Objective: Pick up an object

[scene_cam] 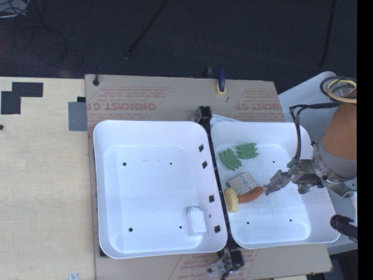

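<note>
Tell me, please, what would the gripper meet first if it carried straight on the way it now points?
Probably the orange sausage-shaped object in the right bin: the gripper points toward image-left with its tip right beside that object's near end. Its height above the bin is unclear.

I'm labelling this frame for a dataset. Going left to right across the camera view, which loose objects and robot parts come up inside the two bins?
White block → yellow piece → orange sausage-shaped piece → pincer.
</note>
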Action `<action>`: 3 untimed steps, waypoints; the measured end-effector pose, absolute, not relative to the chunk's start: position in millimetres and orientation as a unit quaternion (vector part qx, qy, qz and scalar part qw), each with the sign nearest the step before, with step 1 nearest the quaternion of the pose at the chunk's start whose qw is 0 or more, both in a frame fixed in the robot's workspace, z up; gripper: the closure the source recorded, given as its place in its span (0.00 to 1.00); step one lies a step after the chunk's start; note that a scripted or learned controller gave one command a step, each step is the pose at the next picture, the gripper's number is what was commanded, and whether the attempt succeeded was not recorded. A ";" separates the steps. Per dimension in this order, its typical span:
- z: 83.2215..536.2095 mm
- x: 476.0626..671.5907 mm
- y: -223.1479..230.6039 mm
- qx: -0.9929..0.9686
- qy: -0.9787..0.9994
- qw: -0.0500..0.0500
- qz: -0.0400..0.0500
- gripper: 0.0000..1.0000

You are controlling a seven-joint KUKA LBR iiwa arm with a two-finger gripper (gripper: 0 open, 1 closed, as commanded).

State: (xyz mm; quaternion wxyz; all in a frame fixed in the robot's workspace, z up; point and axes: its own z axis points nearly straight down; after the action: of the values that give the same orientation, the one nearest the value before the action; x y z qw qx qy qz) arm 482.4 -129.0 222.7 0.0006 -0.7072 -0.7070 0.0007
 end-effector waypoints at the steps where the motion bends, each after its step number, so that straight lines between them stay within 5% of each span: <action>1: 405.2 526.6 -160.5 -0.707 -0.707 -0.006 -0.002 0.00; 2: 537.4 474.5 -197.6 -0.707 -0.707 -0.003 -0.001 0.00; 3: 540.8 477.0 -195.3 -0.705 -0.709 0.001 0.002 1.00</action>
State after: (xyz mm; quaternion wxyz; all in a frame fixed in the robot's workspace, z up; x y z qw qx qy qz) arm 477.0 -195.3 540.8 0.0015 -0.7054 -0.7088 0.0017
